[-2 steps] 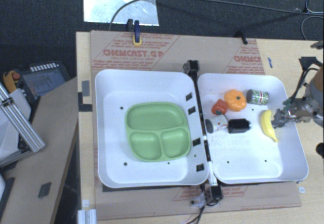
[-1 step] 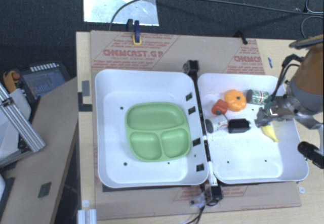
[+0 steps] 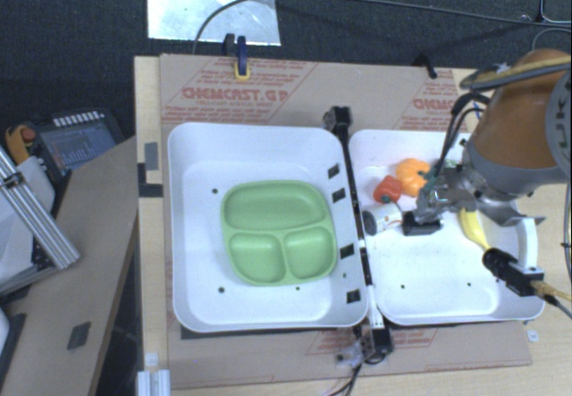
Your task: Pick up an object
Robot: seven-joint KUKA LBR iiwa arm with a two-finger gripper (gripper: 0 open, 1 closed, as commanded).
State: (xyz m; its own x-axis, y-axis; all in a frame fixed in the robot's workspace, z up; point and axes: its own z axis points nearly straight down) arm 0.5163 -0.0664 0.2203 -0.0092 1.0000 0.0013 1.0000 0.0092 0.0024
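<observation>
In the right bin (image 3: 447, 296), an orange round fruit (image 3: 409, 172) lies near the back, with a smaller red-orange piece (image 3: 388, 189) against its left side. A yellow banana (image 3: 471, 230) lies further right, partly under the arm. A small white item (image 3: 374, 223) sits by the divider. My gripper (image 3: 420, 223) hangs low over the bin's middle, just in front of the orange fruit and left of the banana. I see nothing held in it.
The left bin (image 3: 192, 206) holds a green divided plate (image 3: 275, 231). A black divider with clips (image 3: 350, 206) runs between the bins. A black fitting (image 3: 511, 271) juts out over the right bin's front right corner. Cables cross the dark floor behind the bench.
</observation>
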